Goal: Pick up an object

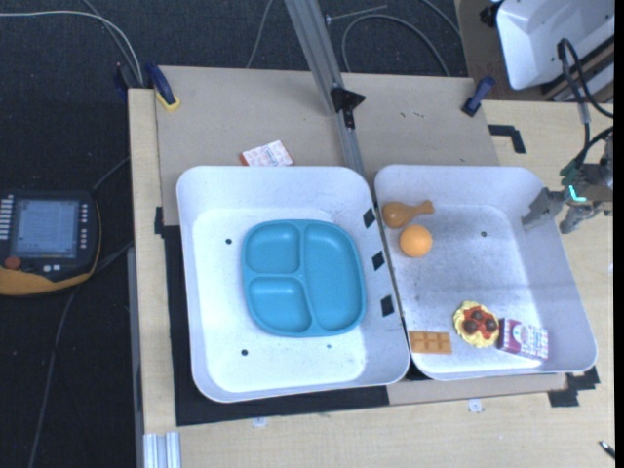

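Note:
The right bin (pixel 546 291) holds an orange ball (pixel 416 241) with a tan toy drumstick (pixel 403 212) just behind it near the bin's left wall. Along its front lie a brown cracker (pixel 430 342), a round red-and-yellow toy pizza (pixel 476 324) and a small maroon-and-white packet (pixel 525 339). My gripper (pixel 552 214) hangs over the right bin's far right rim, well away from all of these. Its two grey fingers (pixel 536 211) stand apart, open, with nothing between them.
A blue divided plate (pixel 302 276) lies in the left bin (pixel 210 359). A small red-and-white card (pixel 266 154) rests on the bench behind that bin. A metal post (pixel 322 47) rises slantwise at the back between the bins. A teach pendant (pixel 44 242) sits off the bench at left.

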Robot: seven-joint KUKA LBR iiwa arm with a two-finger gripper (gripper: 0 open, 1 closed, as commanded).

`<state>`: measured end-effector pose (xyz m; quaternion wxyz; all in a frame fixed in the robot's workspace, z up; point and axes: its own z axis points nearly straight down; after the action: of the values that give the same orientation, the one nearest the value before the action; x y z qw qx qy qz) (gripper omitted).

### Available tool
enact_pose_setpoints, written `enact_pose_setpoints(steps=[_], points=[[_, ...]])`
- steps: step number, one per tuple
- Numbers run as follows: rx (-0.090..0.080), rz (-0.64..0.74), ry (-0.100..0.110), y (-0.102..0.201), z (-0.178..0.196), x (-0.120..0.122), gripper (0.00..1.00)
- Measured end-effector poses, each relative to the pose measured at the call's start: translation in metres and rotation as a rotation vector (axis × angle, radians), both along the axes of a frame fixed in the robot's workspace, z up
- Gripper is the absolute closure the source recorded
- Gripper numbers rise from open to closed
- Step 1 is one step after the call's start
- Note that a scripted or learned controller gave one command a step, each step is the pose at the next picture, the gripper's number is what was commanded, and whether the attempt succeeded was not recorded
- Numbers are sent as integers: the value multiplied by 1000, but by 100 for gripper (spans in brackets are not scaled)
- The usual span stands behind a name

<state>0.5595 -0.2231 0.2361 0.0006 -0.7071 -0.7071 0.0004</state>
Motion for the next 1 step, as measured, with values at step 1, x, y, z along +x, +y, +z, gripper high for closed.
enact_pose_setpoints(steps=[1], points=[[-1, 1, -3, 0, 1, 1, 0]])
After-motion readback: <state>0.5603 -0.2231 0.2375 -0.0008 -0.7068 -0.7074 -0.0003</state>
